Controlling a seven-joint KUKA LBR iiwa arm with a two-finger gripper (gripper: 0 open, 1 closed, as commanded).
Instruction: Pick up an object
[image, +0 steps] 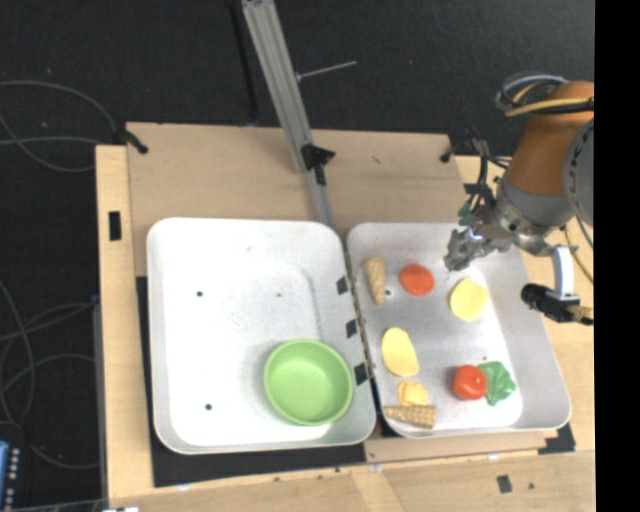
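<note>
The right bin (535, 350) holds several toy foods: a beige cone (375, 278), a small orange-red ball (417, 281), a pale yellow round piece (468, 300), a yellow oval (400, 351), a red tomato with green leaves (480, 382), and a waffle-like wedge (413, 412) by a yellow chunk (411, 391). My gripper (460, 248) hangs over the bin's far part, just right of the orange-red ball and above the pale yellow piece. Nothing shows between its fingers.
The left bin (230, 280) holds a green bowl (307, 381) near its front right corner. A slanted metal post (285, 90) rises behind the bins. Black clips (352, 325) sit along the seam between them. Cables lie on the dark floor at left.
</note>
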